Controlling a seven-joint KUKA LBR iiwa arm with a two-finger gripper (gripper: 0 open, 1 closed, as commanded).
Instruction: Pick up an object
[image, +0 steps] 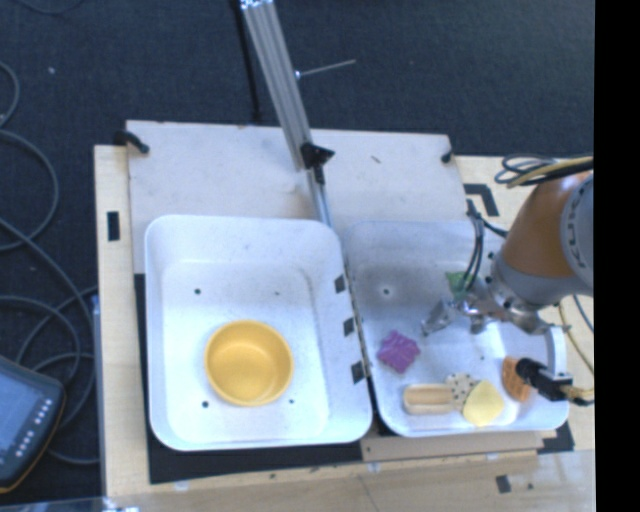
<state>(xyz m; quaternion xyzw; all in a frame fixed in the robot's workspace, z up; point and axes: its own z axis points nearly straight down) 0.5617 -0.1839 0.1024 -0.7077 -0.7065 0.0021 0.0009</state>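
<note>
My gripper (455, 316) hangs low over the middle of the right bin (400, 250), below the grey and orange wrist (540, 245) that reaches in from the right. A small green object (457, 281) peeks out just behind it, partly hidden by the arm. A purple lumpy piece (398, 351) lies to the gripper's front left, apart from it. Along the bin's front edge lie a tan cylinder (428, 399), a small spotted cube (459, 387), a yellow piece (484, 404) and an orange piece (516, 379). I see nothing held in the gripper.
The left bin (180, 250) holds a yellow bowl (248, 362) near its front. A slanted metal pole (290, 100) rises from behind the bins. Cables (530, 168) run at the right behind the arm.
</note>
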